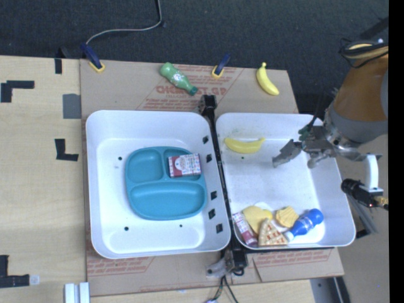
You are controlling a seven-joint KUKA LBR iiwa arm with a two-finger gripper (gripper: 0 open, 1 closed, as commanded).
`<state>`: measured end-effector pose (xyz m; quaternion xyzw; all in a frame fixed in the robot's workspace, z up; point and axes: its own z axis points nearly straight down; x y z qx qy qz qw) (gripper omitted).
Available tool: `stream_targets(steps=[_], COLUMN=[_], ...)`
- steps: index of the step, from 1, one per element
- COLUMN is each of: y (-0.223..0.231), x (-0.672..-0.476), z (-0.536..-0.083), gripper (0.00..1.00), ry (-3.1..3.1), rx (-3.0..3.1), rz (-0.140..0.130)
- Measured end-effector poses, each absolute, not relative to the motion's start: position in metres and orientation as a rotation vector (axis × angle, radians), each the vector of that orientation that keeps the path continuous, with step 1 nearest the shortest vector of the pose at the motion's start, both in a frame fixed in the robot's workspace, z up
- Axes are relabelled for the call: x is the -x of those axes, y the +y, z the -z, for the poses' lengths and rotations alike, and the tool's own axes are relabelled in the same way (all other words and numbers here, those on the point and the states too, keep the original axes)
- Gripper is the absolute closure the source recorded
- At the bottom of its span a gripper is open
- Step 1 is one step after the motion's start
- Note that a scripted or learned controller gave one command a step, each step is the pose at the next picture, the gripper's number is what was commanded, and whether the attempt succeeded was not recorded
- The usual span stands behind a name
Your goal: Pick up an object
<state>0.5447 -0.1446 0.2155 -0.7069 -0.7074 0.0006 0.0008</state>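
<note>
Over right bin | gripper fingers spread, holding nothing | wrapped item (corner pile) label unreadable

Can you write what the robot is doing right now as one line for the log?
arm: over right white bin | gripper: open, holding nothing | nearest: yellow banana in bin | task: not yet done

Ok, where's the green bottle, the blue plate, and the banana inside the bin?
Green bottle (pixel 178 79): camera view, on its body, lying behind the bins.
Blue plate (pixel 161 197): camera view, on its big front compartment.
Banana (pixel 243 145): camera view, on its middle, in the right bin.
</note>
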Motion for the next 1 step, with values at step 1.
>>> stream_targets(steps=[1], y=[-0.1122], x=[-0.6091], z=[-0.1757], gripper=[0.00], ry=[-2.222], rx=[2.218], rz=[-0.002])
